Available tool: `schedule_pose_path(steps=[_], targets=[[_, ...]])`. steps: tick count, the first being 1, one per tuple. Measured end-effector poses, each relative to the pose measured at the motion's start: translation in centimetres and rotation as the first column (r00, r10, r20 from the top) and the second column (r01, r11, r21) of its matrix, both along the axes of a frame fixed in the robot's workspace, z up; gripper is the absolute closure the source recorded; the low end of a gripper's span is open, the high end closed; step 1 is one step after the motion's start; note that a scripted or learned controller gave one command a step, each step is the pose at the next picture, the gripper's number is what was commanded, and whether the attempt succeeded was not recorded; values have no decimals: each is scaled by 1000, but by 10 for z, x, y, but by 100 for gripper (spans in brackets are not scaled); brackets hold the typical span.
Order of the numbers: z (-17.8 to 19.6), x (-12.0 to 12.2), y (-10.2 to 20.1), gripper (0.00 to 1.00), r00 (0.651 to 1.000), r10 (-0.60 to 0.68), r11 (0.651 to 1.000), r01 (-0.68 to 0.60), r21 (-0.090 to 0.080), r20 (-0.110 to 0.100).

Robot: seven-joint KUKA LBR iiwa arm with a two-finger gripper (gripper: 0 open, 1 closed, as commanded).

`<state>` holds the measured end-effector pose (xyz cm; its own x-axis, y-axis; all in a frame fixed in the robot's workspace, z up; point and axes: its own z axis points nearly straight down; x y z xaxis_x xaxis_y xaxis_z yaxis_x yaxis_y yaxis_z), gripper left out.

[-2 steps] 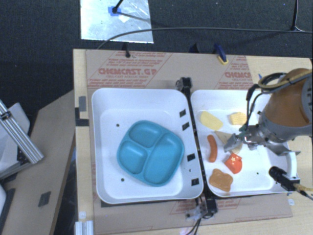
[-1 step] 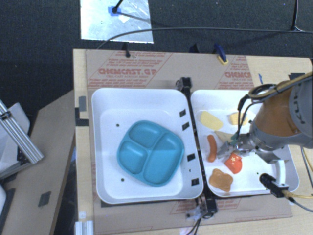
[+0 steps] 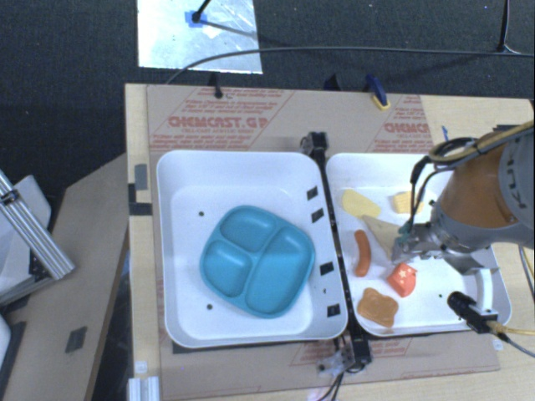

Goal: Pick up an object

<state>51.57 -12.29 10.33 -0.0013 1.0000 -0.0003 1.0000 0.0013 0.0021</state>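
Scene: a grey arm with an orange band reaches in from the right over two white bins on the worktop [image 3: 150, 249].
End effector [image 3: 406, 249]: low in the right bin [image 3: 368, 170], just above a red piece; how far it is open, and whether it has hold of anything, cannot be told from this angle.
Likely target: the red piece [image 3: 402, 279], lying near the bin's middle, with a sausage [image 3: 362, 252] to its left and a brown bread-like piece [image 3: 377, 307] just below.
How it looks: small, bright red, chunky, with a paler patch on top, possibly a toy strawberry.
Nearby: a pale yellow slice [image 3: 360, 203] and a small yellow piece [image 3: 403, 201] lie toward the bin's far side.
Left bin [image 3: 180, 174]: holds a blue divided plate [image 3: 257, 259].
Doing it well: a straight descent centred on the red piece, closing across its narrower width, should keep the sausage and bread piece from being nudged; a lift should wait until the grip looks firm.
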Motion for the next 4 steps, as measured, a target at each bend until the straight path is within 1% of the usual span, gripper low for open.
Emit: schedule_pose_path(steps=[1,2,3,4], targets=[[42,2,-2,100,1000,2,1000,-2,0,1],[106,2,-1,100,1000,3,1000,-3,-1,3],[132,3,-1,100,1000,4,1000,-4,-1,3],[129,10,51,100,1000,9,1000,-9,2,0]])
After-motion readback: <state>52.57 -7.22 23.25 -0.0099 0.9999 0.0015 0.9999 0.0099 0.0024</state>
